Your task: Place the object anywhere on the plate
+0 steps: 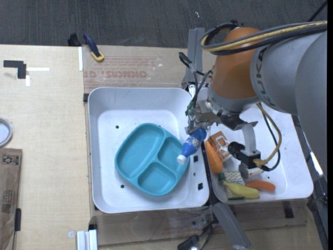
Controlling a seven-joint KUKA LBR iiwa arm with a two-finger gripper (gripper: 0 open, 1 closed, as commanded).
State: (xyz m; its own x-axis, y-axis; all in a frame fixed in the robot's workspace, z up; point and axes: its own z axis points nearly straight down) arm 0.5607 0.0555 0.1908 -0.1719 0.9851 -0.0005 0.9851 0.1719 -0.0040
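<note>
A blue divided plate (139,152) lies tilted in the left white bin (125,111). My gripper (195,125) hangs over the wall between the two bins, just past the plate's right rim. It is shut on the upper end of a small blue bottle (191,142) with a white cap. The bottle slants down and left, and its cap sits over the plate's right edge. The orange band and grey arm cover the right bin's upper part.
In the right bin (291,191) lie a carrot (212,158), an orange and white carton (221,142), a small patterned box (233,177), a yellow piece (242,191) and another orange piece (260,185). Tape and a clamp sit on the bench behind the bins.
</note>
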